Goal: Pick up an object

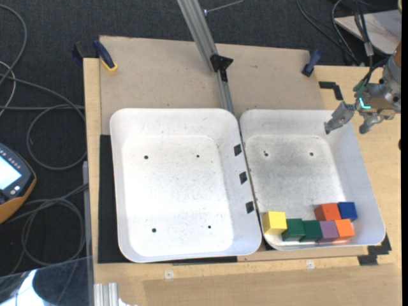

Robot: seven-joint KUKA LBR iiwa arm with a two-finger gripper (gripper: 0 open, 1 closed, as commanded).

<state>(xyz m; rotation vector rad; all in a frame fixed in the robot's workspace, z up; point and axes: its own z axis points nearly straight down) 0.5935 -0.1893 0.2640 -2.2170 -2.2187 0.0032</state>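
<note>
Bench point(191, 75) of pale wood fills most of the view, clamped at its far corners and carrying two shallow white bins side by side. The left bin point(127, 132) has a speckled floor. The right bin point(357, 164) holds a tight cluster of small coloured blocks pushed into its near edge, toward the near right corner: a yellow block point(275, 221) at the left end, then a dark green block point(294, 227) and a second green block point(312, 229), a purple block point(328, 229), an orange block point(344, 227), and behind those a red block point(329, 211) and a blue block point(347, 210). They sit touching one another, probably because earlier handling or the bin's sloped wall has gathered them there (a judgement, not something visible).

The arm comes in from the right, and its gripper point(352, 122) hangs over the far right corner of the right bin, well apart from the blocks. Its two dark fingers are spread wide, one finger point(338, 118) reaching over the bin's floor and the other at the rim. Nothing is between them, and they appear to touch nothing.

Judging from this, no pick has begun; the gripper must first travel along the bin toward its near edge. The packed blocks leave little room for fingers, so the yellow block at the cluster's open end looks the easiest target.
</note>
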